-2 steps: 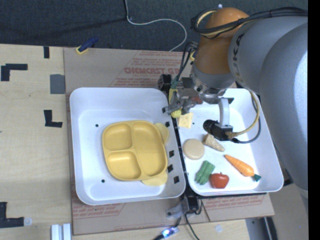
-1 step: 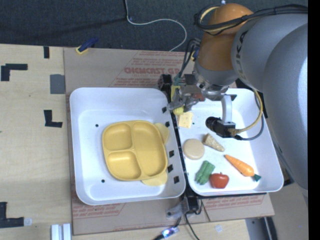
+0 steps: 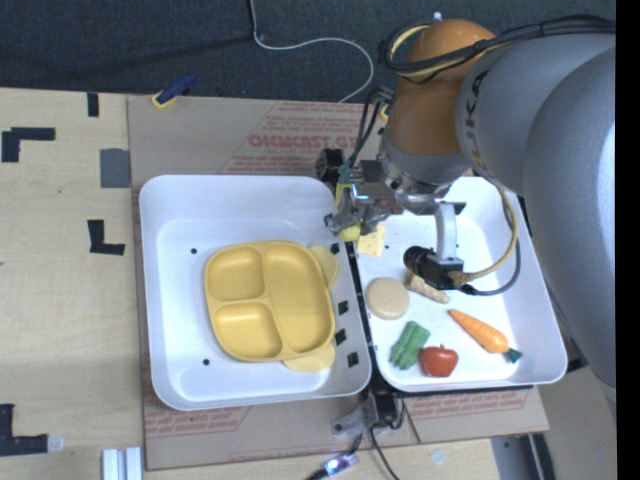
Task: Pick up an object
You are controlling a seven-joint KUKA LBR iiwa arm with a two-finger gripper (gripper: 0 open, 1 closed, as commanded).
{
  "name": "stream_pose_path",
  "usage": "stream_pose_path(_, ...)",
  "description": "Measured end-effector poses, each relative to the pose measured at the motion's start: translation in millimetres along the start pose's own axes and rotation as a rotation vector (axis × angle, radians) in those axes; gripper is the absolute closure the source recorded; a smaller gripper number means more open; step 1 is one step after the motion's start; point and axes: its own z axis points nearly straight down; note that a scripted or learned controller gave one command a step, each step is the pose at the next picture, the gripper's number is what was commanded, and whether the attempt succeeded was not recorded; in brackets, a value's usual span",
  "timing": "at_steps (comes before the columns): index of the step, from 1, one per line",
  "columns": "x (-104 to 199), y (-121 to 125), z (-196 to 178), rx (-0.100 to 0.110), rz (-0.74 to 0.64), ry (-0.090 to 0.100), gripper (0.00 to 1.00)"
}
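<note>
At the gripper (image 3: 352, 216): low over the shared wall between left bin (image 3: 170, 228) and right bin (image 3: 535, 363), near the far end of that wall. Open or shut: cannot tell, the wrist body hides it from above. Nothing seen clamped.

Closest to the gripper: pale yellow block (image 3: 372, 241), just below-right of it, inside the right bin against the shared wall. Touching the gripper or just apart: cannot tell.

Farther from the gripper toward the near edge, all in the right bin:
- round beige disc (image 3: 388, 298), beyond the block, close to the wall
- small pale stick (image 3: 432, 291), just right of the disc
- green piece (image 3: 410, 345), past the disc
- red tomato (image 3: 438, 361), touching or nearly touching the green piece on its right
- orange carrot (image 3: 480, 331), lying at a slant, well off to the gripper's lower right

Left of the gripper, across the wall: yellow divided plate (image 3: 268, 303) flat in the left bin, three compartments up, with a paler yellow sheet (image 3: 312, 361) poking out under its right and near edges. Plate's nearest corner close to the gripper but apart.
</note>
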Motion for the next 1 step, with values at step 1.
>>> stream_pose_path(1, 3.5, 7.7, 0.2, -0.002, 0.0, 0.001, 1.0)
